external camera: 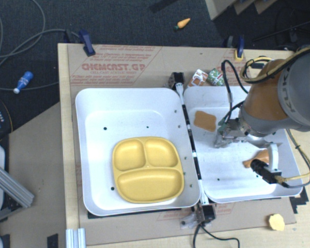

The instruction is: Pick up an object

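While tool [222,138] hangs low in right bin [237,187], brown slice [205,120] lies just up-left; grip state unclear

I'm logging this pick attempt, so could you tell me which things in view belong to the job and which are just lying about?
Belongs to the job:
gripper, low in the right bin
brown slice beside it
orange piece in that bin
yellow divided tray in the left bin

Lying about:
blue bottle on the floor
orange bit on the floor
yellow lump on the bench edge

The yellow tray [146,169] crowds the left bin [93,107]; its back strip lies open.
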{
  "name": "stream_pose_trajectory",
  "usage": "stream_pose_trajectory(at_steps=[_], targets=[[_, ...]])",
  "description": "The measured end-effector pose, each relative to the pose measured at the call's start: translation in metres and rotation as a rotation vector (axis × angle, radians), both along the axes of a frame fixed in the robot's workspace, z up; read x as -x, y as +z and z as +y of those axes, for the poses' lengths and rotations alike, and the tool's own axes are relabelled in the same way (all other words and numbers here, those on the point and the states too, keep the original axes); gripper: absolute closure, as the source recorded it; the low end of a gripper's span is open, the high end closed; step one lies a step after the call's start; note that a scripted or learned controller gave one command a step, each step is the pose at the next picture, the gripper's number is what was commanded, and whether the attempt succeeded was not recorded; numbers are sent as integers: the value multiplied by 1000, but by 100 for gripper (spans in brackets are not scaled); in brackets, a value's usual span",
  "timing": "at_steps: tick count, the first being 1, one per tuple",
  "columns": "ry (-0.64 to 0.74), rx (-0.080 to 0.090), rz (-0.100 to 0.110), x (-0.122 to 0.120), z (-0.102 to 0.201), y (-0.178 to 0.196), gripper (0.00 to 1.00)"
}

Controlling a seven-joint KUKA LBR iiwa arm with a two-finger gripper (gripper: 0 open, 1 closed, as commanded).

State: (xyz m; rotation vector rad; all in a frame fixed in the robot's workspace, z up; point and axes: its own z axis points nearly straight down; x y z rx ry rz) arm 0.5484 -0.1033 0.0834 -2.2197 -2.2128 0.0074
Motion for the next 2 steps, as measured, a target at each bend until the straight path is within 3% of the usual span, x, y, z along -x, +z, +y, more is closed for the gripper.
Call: stream_pose_trajectory(at_steps=[1, 2], targets=[[1, 8, -24, -22, -43, 136, 100], [3, 3, -9, -19, -40, 127, 0]])
